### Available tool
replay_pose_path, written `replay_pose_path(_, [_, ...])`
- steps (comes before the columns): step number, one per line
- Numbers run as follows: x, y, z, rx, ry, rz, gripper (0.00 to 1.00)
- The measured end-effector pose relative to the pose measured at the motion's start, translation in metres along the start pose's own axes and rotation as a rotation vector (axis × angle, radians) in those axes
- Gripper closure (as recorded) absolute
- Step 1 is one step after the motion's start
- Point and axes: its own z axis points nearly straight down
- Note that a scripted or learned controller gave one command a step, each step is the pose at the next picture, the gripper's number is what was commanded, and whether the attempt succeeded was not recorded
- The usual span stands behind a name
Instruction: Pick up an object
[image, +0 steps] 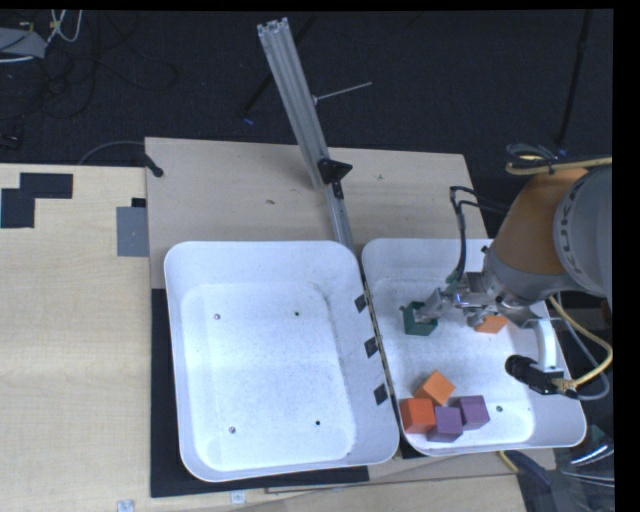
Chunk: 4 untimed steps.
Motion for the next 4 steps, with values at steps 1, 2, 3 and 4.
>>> replay_pose_path(1, [0.047, 0.018, -0.010, 0.023, 0.007, -0.004, 0.00])
replay_pose_path(2, [0.043, 0.025, -0.005, 0.010, 0.006, -0.003, 0.00])
replay_pose_path(3, [0.043, 0.026, -0.014, 0.009, 0.005, -0.006, 1.00])
replay_pose_path(4, [0.035, 0.026, -0.016, 0.005, -0.009, -0.003, 0.00])
